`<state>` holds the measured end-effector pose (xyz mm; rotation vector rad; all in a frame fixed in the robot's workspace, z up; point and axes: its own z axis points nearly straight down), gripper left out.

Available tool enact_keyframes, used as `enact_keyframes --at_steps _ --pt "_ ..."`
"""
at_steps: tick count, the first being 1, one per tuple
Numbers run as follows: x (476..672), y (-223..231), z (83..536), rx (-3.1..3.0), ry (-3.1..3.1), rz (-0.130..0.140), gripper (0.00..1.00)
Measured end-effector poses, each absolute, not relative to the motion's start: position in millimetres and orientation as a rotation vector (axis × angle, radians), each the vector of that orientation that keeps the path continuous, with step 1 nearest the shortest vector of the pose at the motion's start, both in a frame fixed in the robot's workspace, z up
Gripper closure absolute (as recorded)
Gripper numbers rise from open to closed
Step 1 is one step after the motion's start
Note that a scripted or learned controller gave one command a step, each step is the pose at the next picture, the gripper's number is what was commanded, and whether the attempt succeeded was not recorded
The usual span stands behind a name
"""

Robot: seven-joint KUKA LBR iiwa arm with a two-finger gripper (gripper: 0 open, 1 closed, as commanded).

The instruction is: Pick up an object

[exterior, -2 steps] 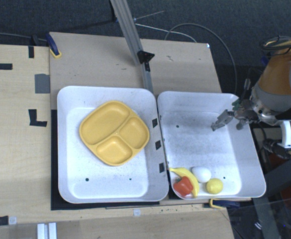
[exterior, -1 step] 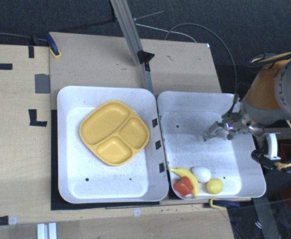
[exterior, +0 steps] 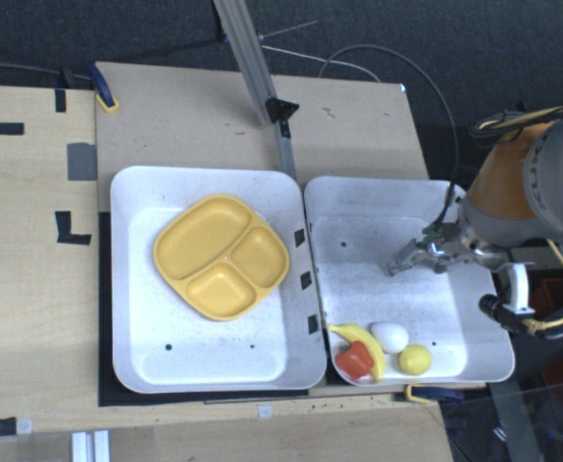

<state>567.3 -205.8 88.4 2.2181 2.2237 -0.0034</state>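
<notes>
Along the near wall of the right bin [exterior: 358,205] lie several small things: a yellow banana [exterior: 362,341], a red piece [exterior: 355,358], a white egg-shaped thing [exterior: 390,335] and a yellow ball [exterior: 415,359]. My gripper [exterior: 399,263] hangs over the middle of the right bin, pointing left, well above these things and apart from them. Nothing shows between its fingers. The grey arm with its orange band [exterior: 498,186] enters from the right edge.
The left bin [exterior: 137,354] bears a yellow divided plate [exterior: 221,256] near its centre. A metal post [exterior: 247,41] slants down from the top to the seam between the bins. A thin cable loops over the bench behind the right bin.
</notes>
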Motion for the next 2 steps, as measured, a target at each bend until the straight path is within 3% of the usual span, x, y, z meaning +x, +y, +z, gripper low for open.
enact_keyframes --at_steps 1,2 --pt "567.6 -205.2 99.1 2.217 2.225 -0.002 1.00" --pt "564.8 -207.8 142.0 2.219 2.221 0.001 1.00"
